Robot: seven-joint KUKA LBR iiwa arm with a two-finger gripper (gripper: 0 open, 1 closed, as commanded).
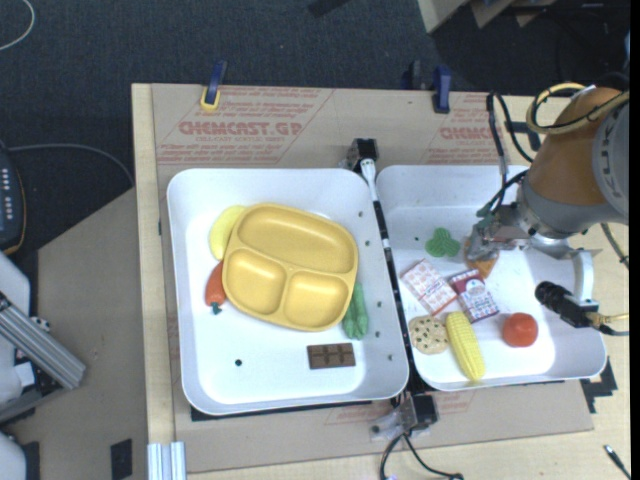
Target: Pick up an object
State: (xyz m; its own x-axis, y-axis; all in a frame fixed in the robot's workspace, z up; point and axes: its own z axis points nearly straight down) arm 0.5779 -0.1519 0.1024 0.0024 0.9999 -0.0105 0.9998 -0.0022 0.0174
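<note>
My gripper (487, 243) is low over the upper middle of the right bin (575, 366), reaching in from the right under the orange-banded wrist. A small orange item (485, 266) shows just beneath its tip, and I cannot tell whether they touch. To its left lies a green vegetable (441, 242). In front of it are two red-and-white packets (428, 285) (475, 298), a cookie (430, 335), a corn cob (464, 346) and a red tomato (519, 329).
The left bin (190, 268) holds a yellow divided plate (290, 266), a yellow piece (225, 230), a red-orange pepper (215, 288), a green item (355, 314) and a chocolate bar (331, 356). A black part (560, 304) projects over the right bin's right side.
</note>
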